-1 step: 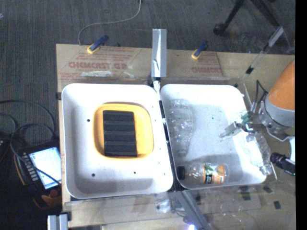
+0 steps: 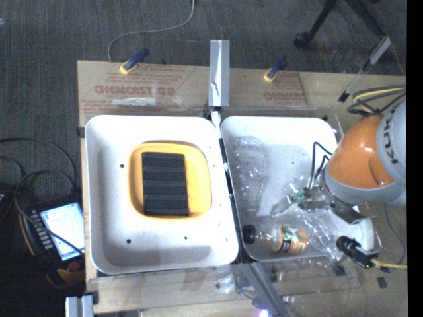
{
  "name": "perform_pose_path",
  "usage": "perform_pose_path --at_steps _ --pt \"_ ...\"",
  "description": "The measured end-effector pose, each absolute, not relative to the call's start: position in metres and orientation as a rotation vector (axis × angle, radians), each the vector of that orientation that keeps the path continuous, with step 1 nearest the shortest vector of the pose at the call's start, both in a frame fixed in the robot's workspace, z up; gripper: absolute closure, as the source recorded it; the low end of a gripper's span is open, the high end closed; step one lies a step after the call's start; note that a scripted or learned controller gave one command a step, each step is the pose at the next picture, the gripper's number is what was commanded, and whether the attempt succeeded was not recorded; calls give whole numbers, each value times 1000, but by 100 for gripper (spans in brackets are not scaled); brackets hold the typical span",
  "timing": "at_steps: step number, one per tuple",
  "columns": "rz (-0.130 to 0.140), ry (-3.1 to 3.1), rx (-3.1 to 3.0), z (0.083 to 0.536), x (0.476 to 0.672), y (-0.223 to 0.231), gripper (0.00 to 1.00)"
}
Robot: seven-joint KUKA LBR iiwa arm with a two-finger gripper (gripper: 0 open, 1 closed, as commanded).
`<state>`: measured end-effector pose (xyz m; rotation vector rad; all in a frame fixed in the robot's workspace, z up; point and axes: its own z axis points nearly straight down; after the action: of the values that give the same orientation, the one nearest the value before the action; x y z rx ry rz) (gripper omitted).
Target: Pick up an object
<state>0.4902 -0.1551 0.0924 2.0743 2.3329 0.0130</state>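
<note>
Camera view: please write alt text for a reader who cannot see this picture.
A grey arm with an orange band reaches into the right white bin, above a clear plastic bottle lying on its side. The left bin holds a yellow tray with a black insert.

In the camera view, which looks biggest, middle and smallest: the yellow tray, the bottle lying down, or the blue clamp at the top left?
1. Yellow tray
2. Bottle
3. Blue clamp, though it sits farther back, which may shrink it a little.

Two white bins (image 2: pixel 99 177) are seen; a yellow tray (image 2: pixel 201 177) with a black ribbed insert (image 2: pixel 164 183); an orange-banded grey arm (image 2: pixel 360 160).
</note>
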Motion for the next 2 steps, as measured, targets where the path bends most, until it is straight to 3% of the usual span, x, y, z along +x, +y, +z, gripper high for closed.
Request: perform_pose_path --at_steps 1,2 --pt "6 2286 2147 93 506 -179 0" --pt "9 2130 2292 91 582 -194 0"
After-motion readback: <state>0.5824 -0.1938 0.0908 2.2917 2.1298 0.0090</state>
